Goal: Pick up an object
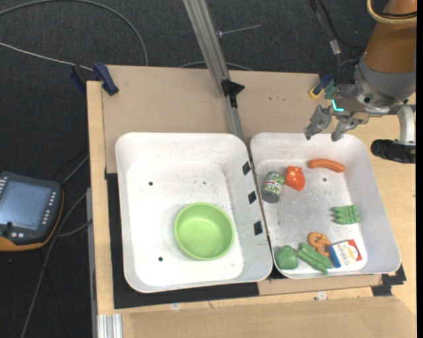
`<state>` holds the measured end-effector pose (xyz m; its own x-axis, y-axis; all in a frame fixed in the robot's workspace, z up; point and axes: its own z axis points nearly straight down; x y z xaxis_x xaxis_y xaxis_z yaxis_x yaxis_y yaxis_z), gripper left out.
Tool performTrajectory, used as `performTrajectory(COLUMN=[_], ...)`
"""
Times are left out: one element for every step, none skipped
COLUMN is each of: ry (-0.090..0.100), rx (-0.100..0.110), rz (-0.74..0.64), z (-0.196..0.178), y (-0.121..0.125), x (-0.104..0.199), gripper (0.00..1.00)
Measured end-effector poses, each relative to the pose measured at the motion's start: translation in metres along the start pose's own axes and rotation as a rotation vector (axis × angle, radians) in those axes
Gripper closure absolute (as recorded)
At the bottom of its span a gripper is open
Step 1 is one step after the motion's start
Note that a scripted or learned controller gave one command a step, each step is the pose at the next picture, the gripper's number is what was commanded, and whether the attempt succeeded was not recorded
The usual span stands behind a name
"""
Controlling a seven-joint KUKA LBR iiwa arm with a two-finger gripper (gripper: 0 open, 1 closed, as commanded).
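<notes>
The tool (332, 128) is held spread and unloaded above the right bin (377, 198); nothing is lifted yet, and the whole pick remains.

A robotics lab. A plain wooden bench (165, 99) stands on dark carpet (39, 99), carrying two white bins (132, 158) side by side. Loose cables (99, 13) trail across the floor. A handheld control pendant (26, 210) with a screen lies at the left. A metal camera pole (211, 53) rises from the bench, and blue clamps (104, 78) grip its far edge.
</notes>
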<state>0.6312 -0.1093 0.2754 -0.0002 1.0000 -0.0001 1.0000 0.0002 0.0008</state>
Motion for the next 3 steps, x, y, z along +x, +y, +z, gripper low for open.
performTrajectory(ry=[0.0, 0.0, 0.001], rx=[0.0, 0.005, 0.005], rz=[0.0, 0.0, 0.0], z=[0.0, 0.054, 0.116], y=[0.0, -0.01, -0.008], x=[0.0, 0.002, 0.006], gripper=[0.0, 0.0, 0.0])
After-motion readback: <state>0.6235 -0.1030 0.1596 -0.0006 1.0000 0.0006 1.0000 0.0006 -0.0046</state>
